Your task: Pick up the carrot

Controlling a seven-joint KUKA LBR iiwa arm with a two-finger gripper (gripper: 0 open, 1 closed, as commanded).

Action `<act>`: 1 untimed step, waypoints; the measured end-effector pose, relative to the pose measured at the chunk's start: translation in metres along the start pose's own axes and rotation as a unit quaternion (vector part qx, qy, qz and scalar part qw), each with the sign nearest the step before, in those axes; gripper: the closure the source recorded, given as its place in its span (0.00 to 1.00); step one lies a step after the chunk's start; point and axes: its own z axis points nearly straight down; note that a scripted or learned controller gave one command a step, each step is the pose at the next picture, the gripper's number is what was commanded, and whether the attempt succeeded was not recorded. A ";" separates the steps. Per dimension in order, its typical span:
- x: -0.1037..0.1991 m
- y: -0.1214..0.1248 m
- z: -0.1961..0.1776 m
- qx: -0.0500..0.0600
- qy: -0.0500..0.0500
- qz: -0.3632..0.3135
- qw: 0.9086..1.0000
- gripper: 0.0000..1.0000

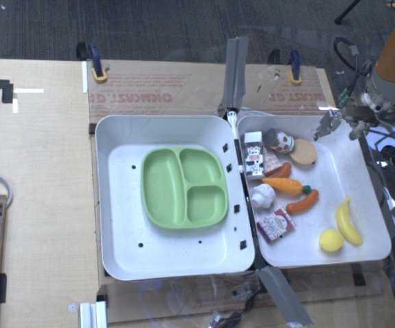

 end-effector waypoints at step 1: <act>0.038 -0.022 0.049 0.000 0.000 -0.141 0.990 0.00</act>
